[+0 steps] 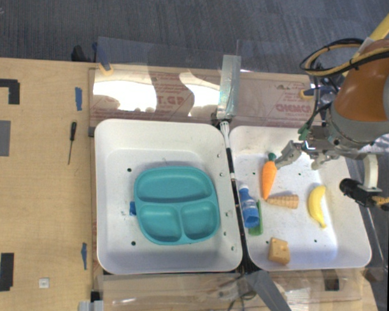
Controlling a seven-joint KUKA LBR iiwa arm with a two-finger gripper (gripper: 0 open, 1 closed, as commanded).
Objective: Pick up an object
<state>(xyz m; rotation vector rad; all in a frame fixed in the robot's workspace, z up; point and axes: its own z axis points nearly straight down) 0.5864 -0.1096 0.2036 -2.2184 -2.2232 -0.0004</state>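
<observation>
- Wooden bench (34,197) spreads across the shot, dark carpet behind it, and two shallow white bins sit side by side on it.
- Left bin (112,142) carries a teal divided tray (175,204), three compartments, lying flat in the middle.
- Right bin (353,250) holds the small stuff, and the grey arm with its orange band (365,94) leans in over the far right corner.
- Gripper (305,155) hangs above the bin's upper part with its two fingers spread apart, nothing between them.
- Carrot (268,177) lies just below the left finger, leafy end up, apart from it.
- Banana (317,205) lies to the right, well clear of the carrot.
- Blue bottle-like item (249,208) rests along the bin's left wall, something green under it.
- Waffle cone (282,200) lies just beneath the carrot's tip.
- Tan block (280,250) sits near the front edge.
</observation>
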